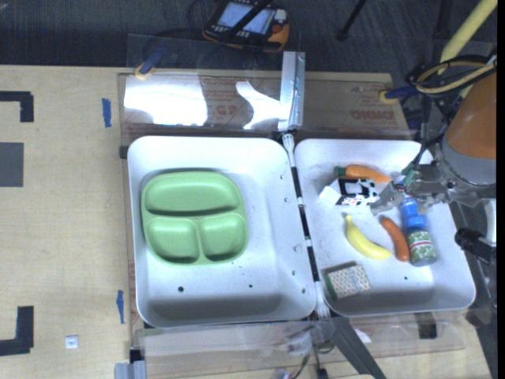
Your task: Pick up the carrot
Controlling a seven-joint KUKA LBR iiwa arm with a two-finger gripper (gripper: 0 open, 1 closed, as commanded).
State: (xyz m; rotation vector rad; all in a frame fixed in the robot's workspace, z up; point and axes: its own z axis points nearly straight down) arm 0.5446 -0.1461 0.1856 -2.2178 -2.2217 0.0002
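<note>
The carrot (368,173) is a small orange toy. It is long and thin, with a little green tip at its left end. It lies on its side near the back of the right bin (450,294), pointing left to right. Just in front of it, and touching it or nearly so, is a black and white thing (354,190) that may be a toy cow.

The gripper (392,195) is low over the right bin, just to the right of the carrot's right end. The carrot is not between its fingers. I cannot tell how the hand is set, shut tight or let loose.

There are other toys in the right bin too. A yellow banana (365,241) lies in the middle. A red-orange sausage shape (395,238) lies next to it. A small bottle (417,235) with a blue top and green label is beside that. A flat speckled block (347,280) sits near the front.

The left bin (260,290) holds a green tray (193,215) with 3 sections.
</note>
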